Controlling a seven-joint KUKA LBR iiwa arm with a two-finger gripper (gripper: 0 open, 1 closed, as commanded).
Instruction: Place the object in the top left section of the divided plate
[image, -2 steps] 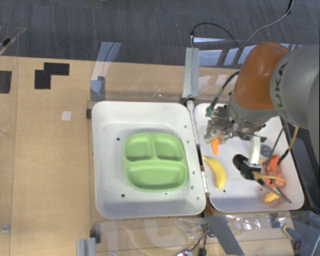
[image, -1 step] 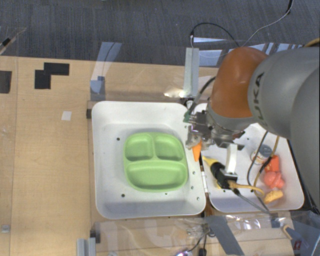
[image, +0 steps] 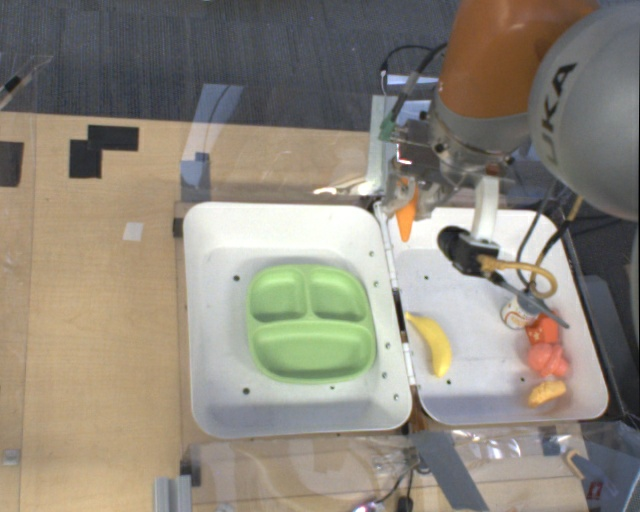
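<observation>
The gripper (image: 405, 212) hung over the rim between the bins, an orange carrot (image: 404, 222) pinched between its fingers. The green divided plate (image: 310, 322) lay below-left of that rim, with bare bin floor all round it.

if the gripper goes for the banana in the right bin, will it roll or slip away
The banana is curved and lies flat on the right bin floor, so it would probably pivot or spin rather than roll. Its smooth, glossy look suggests a light plastic toy, likely stiff and possibly slippery. Nothing touches it, so a nudge could slide it freely.

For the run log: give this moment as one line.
gripper: over bins' divider, orange carrot-like piece between fingers | green divided plate: left bin, sections bare | banana: right bin
</observation>
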